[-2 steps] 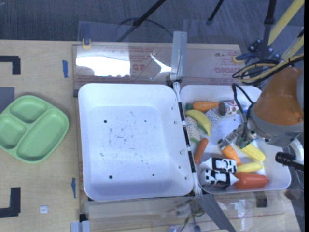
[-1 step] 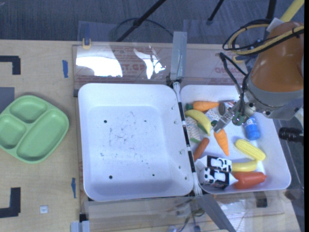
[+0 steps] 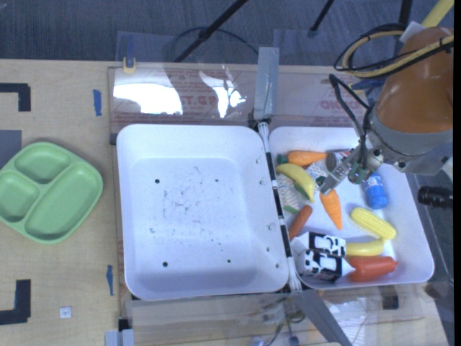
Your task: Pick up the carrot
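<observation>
- Two shallow white bins sit side by side on the bench; the left bin (image 3: 194,207) carries nothing but scuff marks, while the right bin (image 3: 421,265) holds a jumble of toy food.
- The tapered orange plastic carrot (image 3: 331,207) lies near the middle of the right bin, thick end uppermost, point toward the lower right, just beside a yellow banana (image 3: 299,179).
- Other orange pieces lie close by: a stubby orange piece (image 3: 306,157) above the banana and a smaller reddish-orange one (image 3: 300,220) by the divider.
- The two-finger gripper (image 3: 333,180) hangs right at the carrot's thick end, at or just above it; whether the tips are spread or pinched, I cannot tell.
- Judging by this, the step in hand is the final descent for the grasp; the carrot is not lifted.
- The next move calls for straddling the thick end squarely, clear of the banana, then closing and rising straight.
</observation>
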### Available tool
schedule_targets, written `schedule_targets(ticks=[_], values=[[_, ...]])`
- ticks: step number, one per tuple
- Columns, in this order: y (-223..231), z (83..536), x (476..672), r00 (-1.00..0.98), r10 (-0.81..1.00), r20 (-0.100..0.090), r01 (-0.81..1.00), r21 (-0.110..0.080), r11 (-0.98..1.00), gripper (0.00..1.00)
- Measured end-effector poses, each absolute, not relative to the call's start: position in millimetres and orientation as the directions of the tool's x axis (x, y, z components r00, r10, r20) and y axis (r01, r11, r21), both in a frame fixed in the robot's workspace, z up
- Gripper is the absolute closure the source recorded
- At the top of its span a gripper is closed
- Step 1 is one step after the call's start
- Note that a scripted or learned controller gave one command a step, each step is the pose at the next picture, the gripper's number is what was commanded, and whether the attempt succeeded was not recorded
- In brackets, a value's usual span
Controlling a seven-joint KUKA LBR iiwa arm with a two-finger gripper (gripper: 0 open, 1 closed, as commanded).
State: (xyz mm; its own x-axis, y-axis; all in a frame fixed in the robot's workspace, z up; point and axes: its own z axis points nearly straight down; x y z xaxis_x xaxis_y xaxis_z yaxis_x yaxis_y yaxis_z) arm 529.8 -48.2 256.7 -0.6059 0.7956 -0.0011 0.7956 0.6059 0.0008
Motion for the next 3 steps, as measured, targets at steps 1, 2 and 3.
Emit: schedule_targets(ticks=[1,2,3], values=[[21.4,237.4,480.2,-0.832,0.555,0.003,0.555,-0.001,0.832,1.00],[18.8,299.6,532.9,-0.563,0.827,-0.002,0.827,0.001,0.563,1.00],[3.8,302.3,538.6,-0.658,0.753,-0.002,0.753,0.001,0.658,1.00]])
